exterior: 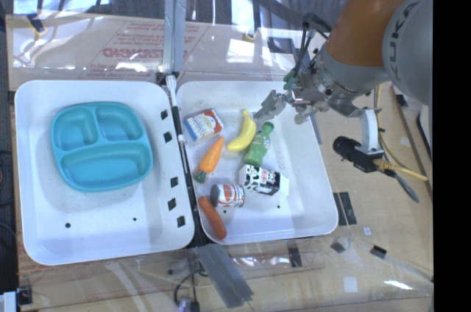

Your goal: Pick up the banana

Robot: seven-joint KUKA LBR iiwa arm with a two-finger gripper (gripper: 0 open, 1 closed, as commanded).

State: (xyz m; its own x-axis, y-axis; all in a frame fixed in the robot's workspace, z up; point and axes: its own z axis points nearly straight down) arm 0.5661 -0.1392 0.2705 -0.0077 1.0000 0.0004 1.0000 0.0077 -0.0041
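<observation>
Yellow banana (243, 132). Green bottle (258, 144). Orange carrot (211, 154). Black-and-white cow-patterned carton (262, 179). Red-orange sausage (213, 218). Red-and-white can (227, 194). Blue, white and orange box (203, 125). Light blue sectioned plate (101, 144). White bins, left (33, 222) and right (313, 207). Grey arm (408, 23) with orange band (372, 16).

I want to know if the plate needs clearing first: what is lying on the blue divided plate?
The blue divided plate sits in the left bin, and its three compartments show bare blue plastic with no items on them. What lies under the plate is covered by it.
</observation>
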